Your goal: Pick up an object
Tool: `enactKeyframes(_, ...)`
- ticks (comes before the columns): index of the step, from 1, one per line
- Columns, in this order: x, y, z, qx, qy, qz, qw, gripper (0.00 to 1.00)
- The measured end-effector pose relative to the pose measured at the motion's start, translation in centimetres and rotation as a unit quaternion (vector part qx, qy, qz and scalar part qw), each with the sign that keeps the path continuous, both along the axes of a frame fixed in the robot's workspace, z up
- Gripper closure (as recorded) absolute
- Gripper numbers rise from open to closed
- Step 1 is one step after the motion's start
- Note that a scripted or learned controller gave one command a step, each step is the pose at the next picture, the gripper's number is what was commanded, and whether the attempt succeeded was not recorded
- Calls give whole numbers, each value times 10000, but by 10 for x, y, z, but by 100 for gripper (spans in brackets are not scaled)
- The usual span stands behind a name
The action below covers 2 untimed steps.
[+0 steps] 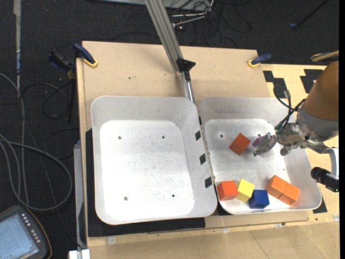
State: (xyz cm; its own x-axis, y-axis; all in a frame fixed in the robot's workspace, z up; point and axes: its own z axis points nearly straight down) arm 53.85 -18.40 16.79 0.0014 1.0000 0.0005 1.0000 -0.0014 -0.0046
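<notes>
While arm reaches over right bin (302,171), end effector (264,143) hangs just right of orange block (240,143); finger state: cannot tell. Other blocks (253,192) lie nearer bin's front wall.

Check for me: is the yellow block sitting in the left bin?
No, the yellow block lies in the right bin, near its front edge between an orange block and a blue block.

Two bins sit side by side on the bench (140,69): the left bin (108,117) and the right bin (215,109). In the right bin, one block (240,143) lies near the middle, just left of the gripper (262,143). Along the near wall (left to right) lie four blocks (227,190) (245,190) (259,199) (283,189).
</notes>
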Motion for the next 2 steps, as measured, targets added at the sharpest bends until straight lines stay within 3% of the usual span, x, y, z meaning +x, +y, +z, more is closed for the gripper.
enactKeyframes(1,8,2,-49,3,-1,7,10000,0)
enactKeyframes(2,8,3,-74,-4,-16,7,10000,0)
